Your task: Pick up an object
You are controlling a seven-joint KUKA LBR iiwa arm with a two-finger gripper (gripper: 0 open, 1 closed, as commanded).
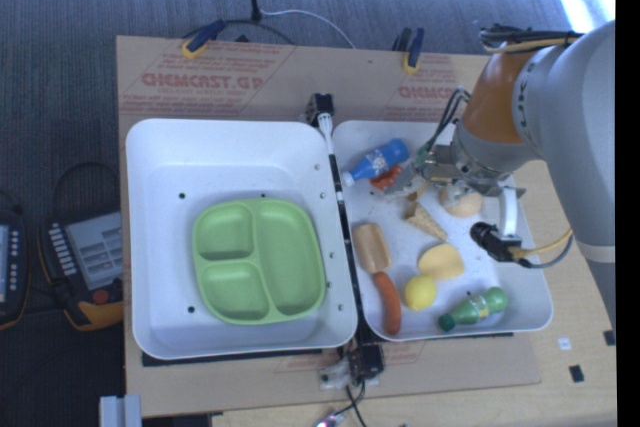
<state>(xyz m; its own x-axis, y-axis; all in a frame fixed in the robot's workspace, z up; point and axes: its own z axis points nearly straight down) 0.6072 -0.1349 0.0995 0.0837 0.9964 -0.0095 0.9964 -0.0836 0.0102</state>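
Camera view puts our claw (455,177) low over the far part of the right bin (535,310), by a pale round item (462,204) and a cone-shaped piece (425,220); whether it grips anything we cannot tell. Nearby lie a blue bottle (380,160), lemon (421,292), sausage (388,302) and green bottle (474,308). Crowding is the risk: we could nudge neighbours or close on nothing.

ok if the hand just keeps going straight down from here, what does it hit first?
Likely the pale round piece in the right bin, directly under the hand. The cone sits just beside it; depth is unclear from this slant.
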